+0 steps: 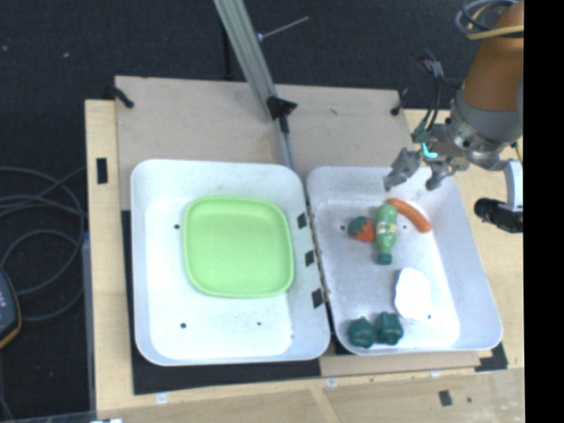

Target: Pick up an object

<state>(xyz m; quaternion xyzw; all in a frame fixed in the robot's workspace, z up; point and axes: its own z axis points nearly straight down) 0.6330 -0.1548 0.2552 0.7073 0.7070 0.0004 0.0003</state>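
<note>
Arm: grey KUKA arm with orange band [493, 64] enters from the right, wrist above the far right corner of the right bin.
Gripper: two-finger gripper [419, 174] hangs over the far rim of the right shallow white bin [467, 271]; fingers spread apart, nothing between them.
Nearest object: orange sausage-shaped toy [412, 214], just below the fingertips, lying in the bin, apart from the gripper.
Beside it: green bottle-shaped toy [386, 230] touching the orange one; a small green-and-orange piece [359, 228] to its left.
Near side of bin: white rounded lump [412, 293]; dark green blocky toy [375, 330] at the near rim.
Left bin: shallow white bin [159, 263] holding a light green square plastic plate [238, 246], lying flat.
</note>
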